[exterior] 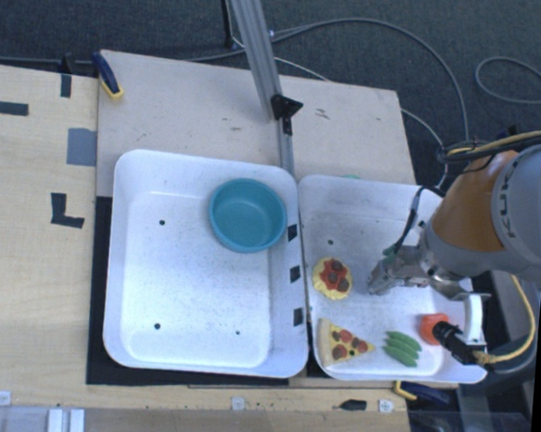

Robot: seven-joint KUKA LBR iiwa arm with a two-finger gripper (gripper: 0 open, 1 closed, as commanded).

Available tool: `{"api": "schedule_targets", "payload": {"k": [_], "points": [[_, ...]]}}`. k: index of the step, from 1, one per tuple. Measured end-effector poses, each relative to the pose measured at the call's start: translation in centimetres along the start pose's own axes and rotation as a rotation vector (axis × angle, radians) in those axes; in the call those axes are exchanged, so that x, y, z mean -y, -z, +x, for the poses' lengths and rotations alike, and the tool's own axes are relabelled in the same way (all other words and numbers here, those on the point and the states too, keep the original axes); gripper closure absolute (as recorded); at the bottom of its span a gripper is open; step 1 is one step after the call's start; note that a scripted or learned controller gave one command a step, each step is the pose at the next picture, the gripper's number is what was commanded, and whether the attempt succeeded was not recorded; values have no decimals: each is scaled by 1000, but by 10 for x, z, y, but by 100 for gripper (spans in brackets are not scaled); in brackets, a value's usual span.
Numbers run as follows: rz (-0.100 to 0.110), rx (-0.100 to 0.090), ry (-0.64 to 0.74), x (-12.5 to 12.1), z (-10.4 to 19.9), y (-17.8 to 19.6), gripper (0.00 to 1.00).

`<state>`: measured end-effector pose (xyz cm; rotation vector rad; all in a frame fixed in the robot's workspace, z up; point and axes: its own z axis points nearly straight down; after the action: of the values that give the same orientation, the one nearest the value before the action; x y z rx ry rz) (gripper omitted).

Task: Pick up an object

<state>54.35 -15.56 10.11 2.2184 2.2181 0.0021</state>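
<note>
Where gripper (384, 279) hovers, round yellow tart (333, 277), red toppings, just beside

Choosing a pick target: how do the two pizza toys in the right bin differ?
The round pizza toy is a disc lying mid-bin; the pizza slice is a wedge near the front wall. The round one lies nearer the gripper. Both are yellow with red toppings, lying flat.

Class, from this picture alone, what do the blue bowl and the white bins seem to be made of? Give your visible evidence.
Blue bowl: probably plastic, smooth with a matte finish, judging by its even colour and thin rim. White bins: likely moulded plastic, with rounded corners and a dull, finely speckled surface. Neither can be confirmed by sight.
</note>
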Motion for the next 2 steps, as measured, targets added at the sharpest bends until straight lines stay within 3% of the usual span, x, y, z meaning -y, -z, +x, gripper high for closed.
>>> {"api": "schedule_targets", "payload": {"k": [2], "points": [[-1, -1, 1, 0, 4, 124, 100]]}}
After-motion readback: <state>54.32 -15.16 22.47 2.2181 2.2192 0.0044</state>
